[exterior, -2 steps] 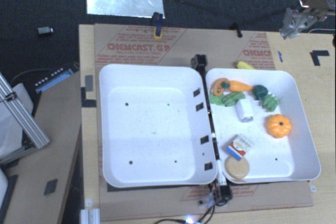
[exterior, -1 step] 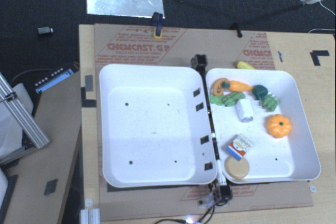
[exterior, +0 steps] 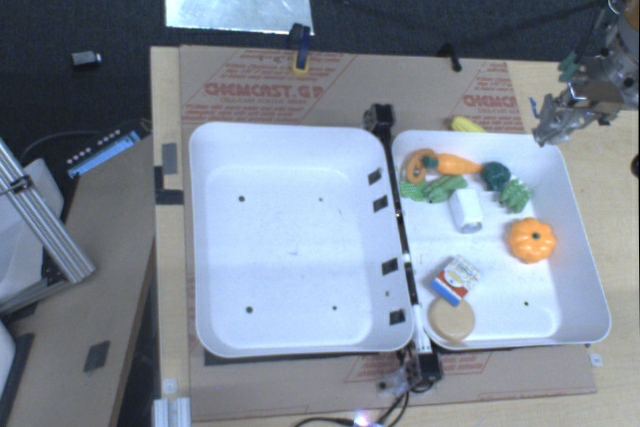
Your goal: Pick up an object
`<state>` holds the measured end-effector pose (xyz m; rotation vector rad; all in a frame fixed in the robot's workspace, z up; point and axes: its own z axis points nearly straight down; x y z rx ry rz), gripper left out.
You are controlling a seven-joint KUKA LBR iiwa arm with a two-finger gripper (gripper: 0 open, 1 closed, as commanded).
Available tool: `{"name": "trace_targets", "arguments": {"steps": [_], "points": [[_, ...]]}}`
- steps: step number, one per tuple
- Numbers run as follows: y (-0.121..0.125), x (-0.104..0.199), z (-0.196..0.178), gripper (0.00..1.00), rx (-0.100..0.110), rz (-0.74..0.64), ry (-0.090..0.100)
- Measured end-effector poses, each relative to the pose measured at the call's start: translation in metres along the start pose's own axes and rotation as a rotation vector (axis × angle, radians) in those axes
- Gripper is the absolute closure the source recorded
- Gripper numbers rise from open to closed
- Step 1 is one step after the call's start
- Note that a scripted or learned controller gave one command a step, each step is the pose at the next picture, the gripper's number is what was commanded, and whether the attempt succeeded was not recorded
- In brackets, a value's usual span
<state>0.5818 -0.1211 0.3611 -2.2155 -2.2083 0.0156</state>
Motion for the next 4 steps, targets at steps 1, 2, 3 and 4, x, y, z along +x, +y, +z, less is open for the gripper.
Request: {"name": "trace_targets", "arguments": {"steps": [1, 2, 3, 4], "points": [[0.058, 0.003, -0.186, 1.0, -0.04, -0.01, -0.008], [0.018, -0.037, -0.017, 1.0, -0.001, 0.001, 0.0], [0.025, 0.016, -0.13, 1.0, -0.03, -0.013, -0.004], [0.086, -0.037, -0.179, 1.0, -0.029, -0.003, -0.008]]}}
